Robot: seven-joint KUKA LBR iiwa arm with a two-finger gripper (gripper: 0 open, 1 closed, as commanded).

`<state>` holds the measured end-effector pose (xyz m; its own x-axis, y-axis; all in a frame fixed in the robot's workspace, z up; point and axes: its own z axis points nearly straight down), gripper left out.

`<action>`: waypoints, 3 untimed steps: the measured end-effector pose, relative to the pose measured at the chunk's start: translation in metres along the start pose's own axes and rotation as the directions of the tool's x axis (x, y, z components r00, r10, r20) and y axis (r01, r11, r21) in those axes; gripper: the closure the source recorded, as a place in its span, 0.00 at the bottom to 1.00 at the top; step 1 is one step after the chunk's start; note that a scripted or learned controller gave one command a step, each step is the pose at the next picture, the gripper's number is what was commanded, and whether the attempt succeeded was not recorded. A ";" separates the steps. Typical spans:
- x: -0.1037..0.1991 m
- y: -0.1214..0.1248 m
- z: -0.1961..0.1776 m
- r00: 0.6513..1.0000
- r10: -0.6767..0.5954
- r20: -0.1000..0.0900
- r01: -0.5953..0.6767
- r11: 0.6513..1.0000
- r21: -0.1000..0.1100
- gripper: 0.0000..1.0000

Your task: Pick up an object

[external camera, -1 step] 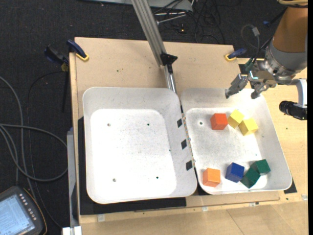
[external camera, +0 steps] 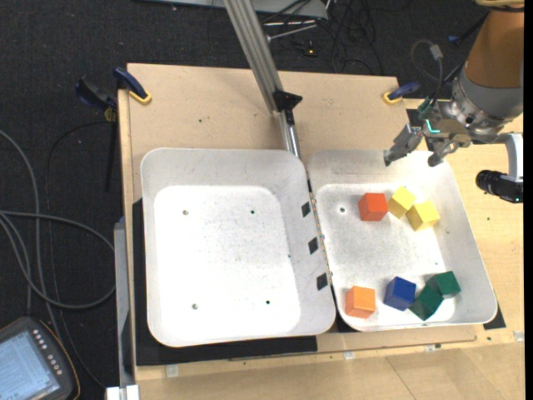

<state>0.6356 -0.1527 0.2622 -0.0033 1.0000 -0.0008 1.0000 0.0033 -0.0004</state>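
Above the right bin's [external camera: 466, 223] far rim, gripper [external camera: 411, 153] hangs, fingers spread, nothing between them.
We note seven blocks below; orange block [external camera: 373, 207] nearest.

Seven coloured blocks [external camera: 401, 292] in right bin [external camera: 470, 248]

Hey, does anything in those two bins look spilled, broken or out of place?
Nothing stands out. The blocks all sit inside the right bin: red and two yellow near the top, orange, blue and two green along the bottom.
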 end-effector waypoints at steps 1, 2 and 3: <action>0.002 -0.010 0.050 1.000 0.004 -0.001 -0.004 1.000 0.005 0.00; 0.008 -0.018 0.099 1.000 0.004 -0.001 -0.004 1.000 0.005 0.00; 0.010 -0.022 0.142 1.000 0.004 -0.001 -0.004 1.000 0.005 0.00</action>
<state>0.6139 -0.1425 0.1198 0.0004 1.0000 0.0006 1.0000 -0.0004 -0.0053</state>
